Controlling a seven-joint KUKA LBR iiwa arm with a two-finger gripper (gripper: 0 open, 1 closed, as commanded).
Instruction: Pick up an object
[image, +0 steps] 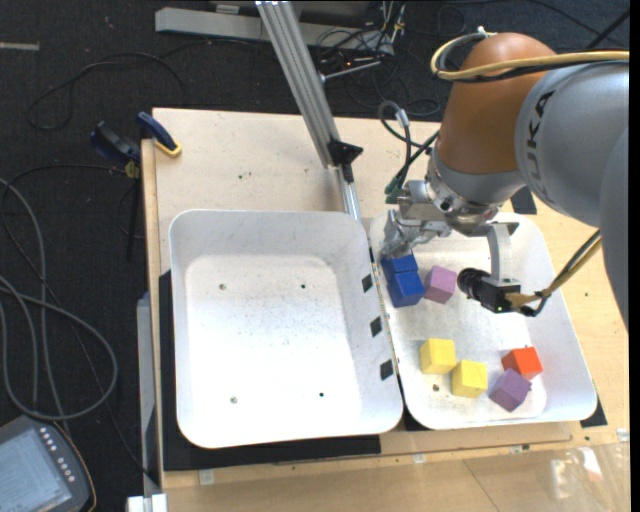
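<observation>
The blue cube-shaped block (404, 280) sits at the left edge of the right-hand shallow white bin (560, 330), right under the arm's two-finger gripper (400, 243). Gripper's down on top of it, though whether it's clamped or apart can't be told from up here. Just beside the blue one, a pale purple block (441, 284). Nearer the front: two yellow blocks (437, 355) (469, 378), an orange block (522, 361), and a darker purple block (511, 389). Left-hand white bin (200, 240) alongside.
</observation>
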